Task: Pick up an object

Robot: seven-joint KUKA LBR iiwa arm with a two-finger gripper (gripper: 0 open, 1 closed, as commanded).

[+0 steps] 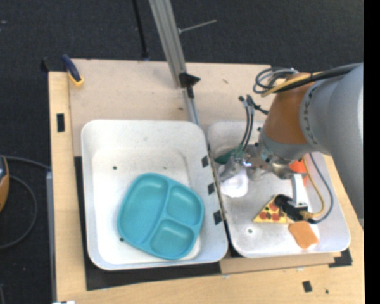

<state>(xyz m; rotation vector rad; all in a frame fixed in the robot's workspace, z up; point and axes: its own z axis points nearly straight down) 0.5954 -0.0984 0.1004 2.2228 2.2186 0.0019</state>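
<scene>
One white cup (234, 183) we log directly under our gripper (235, 167), whose grip state we cannot tell.

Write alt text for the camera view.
A grey robot arm reaches from the right into the right white bin, above a pizza-slice toy and an orange piece. The left bin holds a teal divided plate.

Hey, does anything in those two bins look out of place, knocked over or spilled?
Nothing stands out. The teal divided plate lies flat in the left bin. In the right bin the pizza slice toy and the orange piece sit loose near the front, and the tool is down by a white object.
</scene>
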